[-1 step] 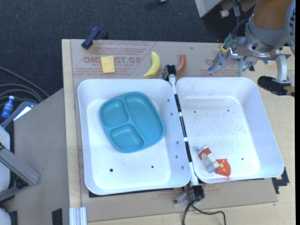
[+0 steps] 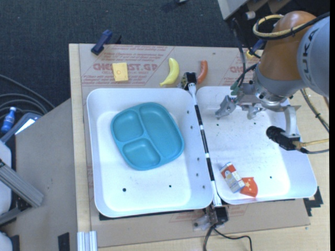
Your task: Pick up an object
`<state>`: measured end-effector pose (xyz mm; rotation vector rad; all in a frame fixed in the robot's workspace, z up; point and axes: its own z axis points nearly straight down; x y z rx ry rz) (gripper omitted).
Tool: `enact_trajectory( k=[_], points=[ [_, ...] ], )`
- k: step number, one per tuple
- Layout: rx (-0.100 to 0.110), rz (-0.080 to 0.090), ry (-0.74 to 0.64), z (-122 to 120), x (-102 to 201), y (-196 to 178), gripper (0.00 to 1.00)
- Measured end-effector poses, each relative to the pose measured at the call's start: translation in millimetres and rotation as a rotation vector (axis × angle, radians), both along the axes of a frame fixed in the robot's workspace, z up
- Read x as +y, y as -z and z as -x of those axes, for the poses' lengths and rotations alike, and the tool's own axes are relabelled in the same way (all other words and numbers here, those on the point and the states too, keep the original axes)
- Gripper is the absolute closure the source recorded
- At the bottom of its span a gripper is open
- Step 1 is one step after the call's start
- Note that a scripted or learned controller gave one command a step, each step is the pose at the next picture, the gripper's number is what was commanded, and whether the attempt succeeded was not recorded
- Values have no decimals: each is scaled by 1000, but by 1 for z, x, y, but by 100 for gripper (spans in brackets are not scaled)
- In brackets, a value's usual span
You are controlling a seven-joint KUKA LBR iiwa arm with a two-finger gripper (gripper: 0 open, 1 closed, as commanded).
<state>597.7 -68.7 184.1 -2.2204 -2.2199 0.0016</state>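
In the right bin [image 2: 293, 166], near its front edge, lie a small red and white box [image 2: 231, 176] and an orange piece [image 2: 249, 187], touching each other. My gripper [image 2: 241, 110] hangs over the far part of that bin, well behind the two objects. Its fingers [image 2: 226, 109] are spread open and nothing is between them. The grey arm with its orange band [image 2: 285, 41] reaches in from the upper right.
The left bin [image 2: 104, 192] holds a blue divided plate [image 2: 147, 135]. Behind the bins on the board lie a banana [image 2: 170, 72], an orange pepper-like piece [image 2: 202, 71], a yellow block [image 2: 120, 72] and a blue object [image 2: 101, 42]. A black connector [image 2: 277, 136] with a cable hangs over the right bin.
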Motion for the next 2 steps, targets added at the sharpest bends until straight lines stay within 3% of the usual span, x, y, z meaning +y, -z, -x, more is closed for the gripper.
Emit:
enact_trajectory(
  k=[1,2],
  points=[
    [-1,1,1,-48,-42,93,0],
    [-5,1,1,-49,-41,82,100]
  ],
)
